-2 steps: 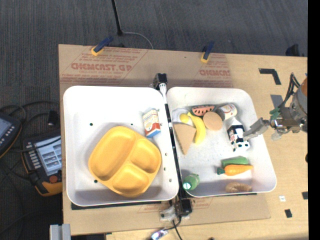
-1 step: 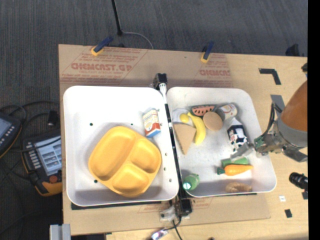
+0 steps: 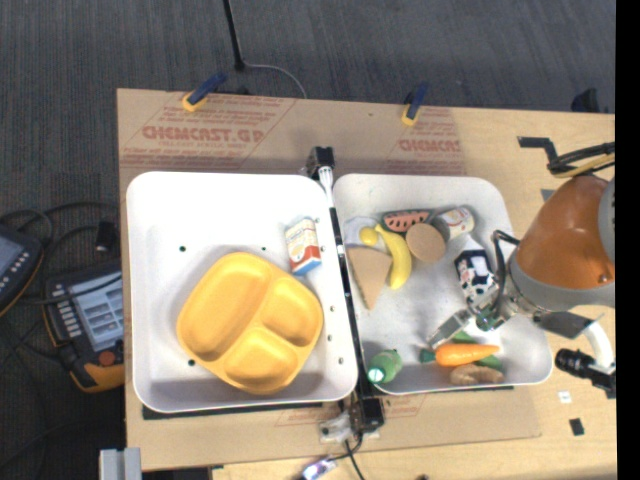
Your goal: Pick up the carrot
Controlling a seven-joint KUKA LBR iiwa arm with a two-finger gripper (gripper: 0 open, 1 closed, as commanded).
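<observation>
A cardboard-topped bench carries two white bins; the right bin [image 3: 497, 200] holds toy food. The carrot [image 3: 466, 352] lies by its near wall, beside a brown piece [image 3: 477, 373]. The gripper [image 3: 472, 322] hangs just above the carrot, fingers parted (nothing between them), apparently lined up for a grasp.

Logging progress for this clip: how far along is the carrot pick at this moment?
Done: the arm has reached into the right bin, and the gripper sits low just above the carrot. In hand: lining up on it; the carrot lies on the bin floor beside a brown piece, not between the fingers. Left: closing on the carrot and lifting it.
</observation>
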